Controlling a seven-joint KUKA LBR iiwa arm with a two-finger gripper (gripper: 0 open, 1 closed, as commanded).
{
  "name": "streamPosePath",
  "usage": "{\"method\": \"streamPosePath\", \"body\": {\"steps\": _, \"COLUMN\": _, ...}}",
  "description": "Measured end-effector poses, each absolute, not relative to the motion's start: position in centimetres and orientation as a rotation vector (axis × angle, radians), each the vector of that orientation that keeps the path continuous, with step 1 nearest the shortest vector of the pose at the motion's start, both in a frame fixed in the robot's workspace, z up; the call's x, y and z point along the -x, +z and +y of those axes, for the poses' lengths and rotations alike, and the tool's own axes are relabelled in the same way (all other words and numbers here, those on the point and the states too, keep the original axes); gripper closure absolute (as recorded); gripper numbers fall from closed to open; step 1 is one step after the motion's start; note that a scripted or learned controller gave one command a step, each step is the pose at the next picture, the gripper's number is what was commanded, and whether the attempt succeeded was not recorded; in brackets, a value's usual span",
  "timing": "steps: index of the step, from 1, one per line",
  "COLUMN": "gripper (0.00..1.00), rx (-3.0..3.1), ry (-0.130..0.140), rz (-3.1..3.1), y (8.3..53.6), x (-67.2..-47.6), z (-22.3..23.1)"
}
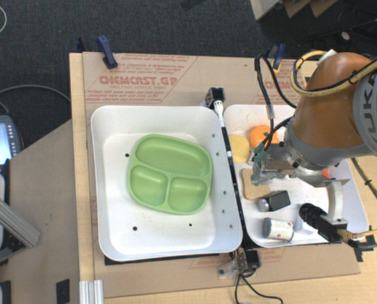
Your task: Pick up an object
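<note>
Item: one hand (262,171) on a grey arm (331,122) with an orange band, low over the right bin (242,115). Whether it is open or closed, and whether it holds anything, cannot be told, because the wrist covers it from above. Contents of the right bin, all loose: a pale tan piece (253,187) just beside the hand on its near-left side, partly under it. A dark block (276,201) lies just past that toward the front of the bin, its long axis running roughly left to right in the view. A white cylinder (279,229) lies on its side near the front wall. A yellow piece (239,148) sits against the dividing wall, and an orange ball (260,135) sits behind the hand toward the back. Contents of the left bin (106,170): one green divided plate (170,173), flat, at centre, well apart from the hand. Both bins rest on a cardboard-covered tabletop (138,75). Governing relation, as a judgement: the tan piece is the nearest candidate, lying almost directly below and slightly frontward of the hand. A short straight descent would likely serve better than any sideways travel. The dark block is next nearest. The plate would call for a crossing over the divider.
</note>
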State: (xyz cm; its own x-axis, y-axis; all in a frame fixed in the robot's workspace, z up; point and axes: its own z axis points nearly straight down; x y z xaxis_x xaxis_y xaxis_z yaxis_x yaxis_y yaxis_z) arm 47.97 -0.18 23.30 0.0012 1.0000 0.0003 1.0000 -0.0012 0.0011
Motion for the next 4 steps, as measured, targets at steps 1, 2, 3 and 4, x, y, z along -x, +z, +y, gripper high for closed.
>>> {"method": "streamPosePath", "body": {"steps": 1, "gripper": 1.0, "rx": -2.221, "ry": 0.004, "rz": 2.218, "y": 24.3, "x": -48.0, "z": -0.2}}
{"method": "streamPosePath", "body": {"steps": 2, "gripper": 1.0, "rx": -2.221, "ry": 0.005, "rz": 2.217, "y": 25.3, "x": -48.1, "z": -0.2}}
{"method": "streamPosePath", "body": {"steps": 3, "gripper": 1.0, "rx": -2.22, "ry": 0.007, "rz": 2.216, "y": 26.3, "x": -48.1, "z": -0.1}}
{"method": "streamPosePath", "body": {"steps": 4, "gripper": 1.0, "rx": -2.219, "ry": 0.008, "rz": 2.215, "y": 27.3, "x": -48.2, "z": -0.1}}
